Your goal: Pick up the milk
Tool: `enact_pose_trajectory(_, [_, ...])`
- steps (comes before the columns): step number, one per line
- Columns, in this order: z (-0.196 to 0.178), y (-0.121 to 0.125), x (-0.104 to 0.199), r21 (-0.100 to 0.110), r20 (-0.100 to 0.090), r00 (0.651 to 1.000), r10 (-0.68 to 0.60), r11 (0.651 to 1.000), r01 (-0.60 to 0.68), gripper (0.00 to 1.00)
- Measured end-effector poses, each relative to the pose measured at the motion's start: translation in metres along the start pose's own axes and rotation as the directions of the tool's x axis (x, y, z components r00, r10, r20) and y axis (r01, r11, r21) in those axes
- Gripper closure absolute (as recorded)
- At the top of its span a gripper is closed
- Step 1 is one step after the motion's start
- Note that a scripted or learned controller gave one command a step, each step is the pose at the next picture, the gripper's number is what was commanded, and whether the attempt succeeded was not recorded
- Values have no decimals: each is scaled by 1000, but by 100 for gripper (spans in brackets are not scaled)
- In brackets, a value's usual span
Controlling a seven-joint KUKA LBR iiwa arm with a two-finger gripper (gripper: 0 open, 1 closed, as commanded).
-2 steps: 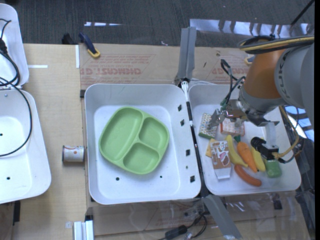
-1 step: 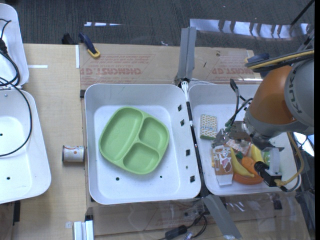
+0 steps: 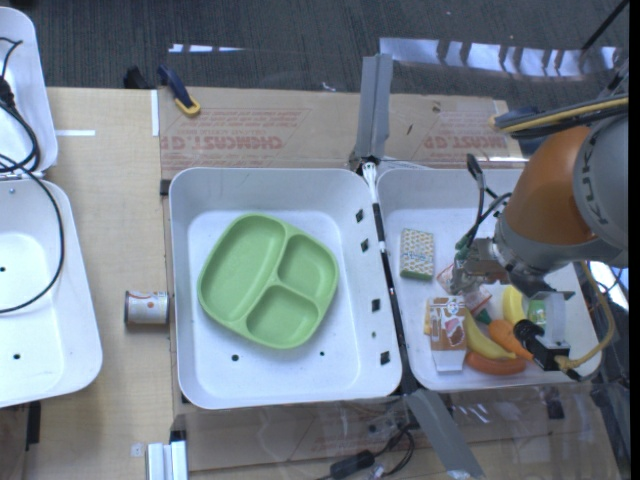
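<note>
The milk carton (image 3: pixel 447 330) lies flat in the right bin (image 3: pixel 430 193), toward its 6 o'clock edge, so the pick looks not yet done. The gripper (image 3: pixel 470 280) hangs low just at the carton's 1 o'clock; whether it is wide or narrow cannot be told. A banana (image 3: pixel 484 336) and a carrot (image 3: pixel 497 362) crowd the carton's 3 o'clock side, and a small box (image 3: pixel 417 253) sits at its 11 o'clock. The left bin (image 3: pixel 190 298) holds a green divided plate (image 3: pixel 268 281). Cardboard (image 3: pixel 260 128) covers the bench behind.
</note>
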State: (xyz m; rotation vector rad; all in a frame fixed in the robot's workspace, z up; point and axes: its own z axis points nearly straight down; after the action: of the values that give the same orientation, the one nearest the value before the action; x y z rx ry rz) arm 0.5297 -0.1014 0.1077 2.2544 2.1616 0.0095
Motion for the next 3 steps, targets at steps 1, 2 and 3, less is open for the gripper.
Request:
enact_pose_trajectory(1, [0, 0, 0, 0, 0, 1000, 0, 1000, 0, 0])
enact_pose_trajectory(2, [13, -35, 4, 7, -5, 991, 134, 991, -134, 0])
enact_pose_trajectory(3, [5, -35, 3, 11, -6, 991, 137, 991, -137, 100])
